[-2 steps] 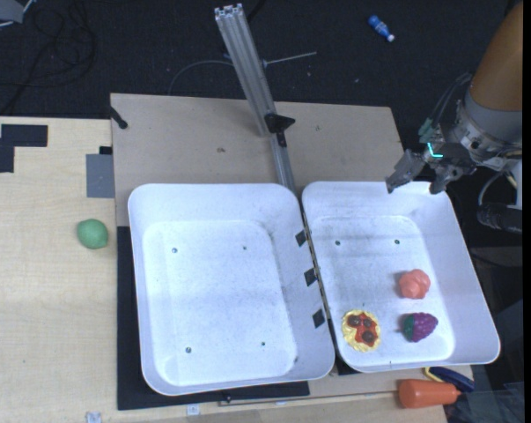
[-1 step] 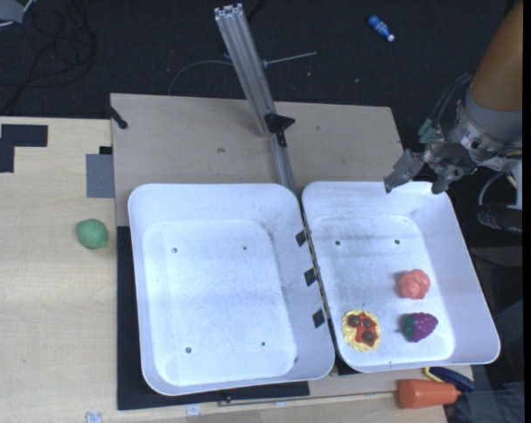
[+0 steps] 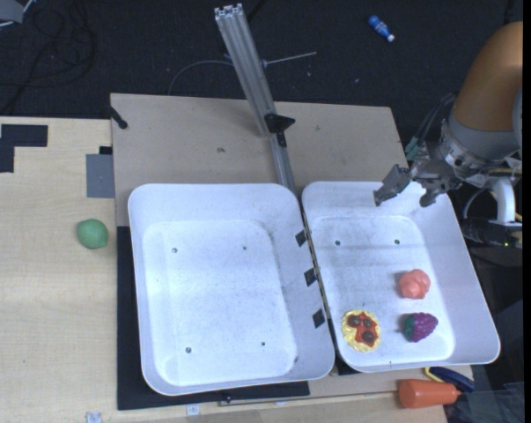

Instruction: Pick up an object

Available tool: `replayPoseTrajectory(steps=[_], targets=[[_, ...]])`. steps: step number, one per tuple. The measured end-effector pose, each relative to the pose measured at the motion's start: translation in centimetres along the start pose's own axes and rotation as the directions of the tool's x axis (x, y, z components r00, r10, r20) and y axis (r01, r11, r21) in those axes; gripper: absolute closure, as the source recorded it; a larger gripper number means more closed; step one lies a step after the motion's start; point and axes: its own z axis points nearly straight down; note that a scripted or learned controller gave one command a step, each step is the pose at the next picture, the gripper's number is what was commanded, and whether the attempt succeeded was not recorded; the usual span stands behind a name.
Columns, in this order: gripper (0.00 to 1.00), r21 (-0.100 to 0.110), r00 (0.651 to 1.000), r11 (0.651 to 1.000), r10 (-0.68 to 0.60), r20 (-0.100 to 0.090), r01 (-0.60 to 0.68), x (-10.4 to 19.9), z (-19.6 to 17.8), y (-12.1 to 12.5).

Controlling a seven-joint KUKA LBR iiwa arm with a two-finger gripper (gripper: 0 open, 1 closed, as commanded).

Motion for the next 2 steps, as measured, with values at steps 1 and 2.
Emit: replayPoseTrajectory(steps=[1, 2], targets=[[0.00, 0.000, 1.000, 1.000, -0.001, 0.000, 0.001, 0.0, 6.3, -0.2], [0.00, -0.001, 1.000, 1.000, 0.000, 0.000, 0.000, 1.0, 11.4, -0.5]])
